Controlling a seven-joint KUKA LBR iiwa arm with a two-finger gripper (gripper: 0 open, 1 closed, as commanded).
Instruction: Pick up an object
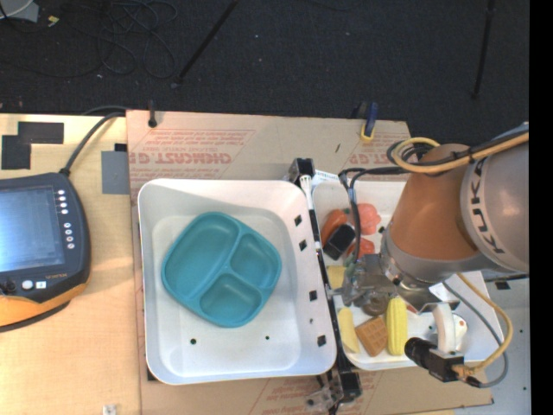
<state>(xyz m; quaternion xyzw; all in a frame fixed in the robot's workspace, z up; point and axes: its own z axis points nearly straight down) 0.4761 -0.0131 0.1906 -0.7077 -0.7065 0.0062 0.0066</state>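
Gripper [367, 290] low in right bin [484, 305] among the toy food [373, 335], jaws' state indiscernible under the wrist; advise centring on one piece before closing.

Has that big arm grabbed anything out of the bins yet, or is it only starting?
Nothing looks picked yet. The gripper is low in the right bin, among the toy food, close to the yellow corn and the tan cracker, which both lie on the bin floor. Whether it has closed on anything is hidden. Grasping and lifting are left. The teal plate lies in the left bin.
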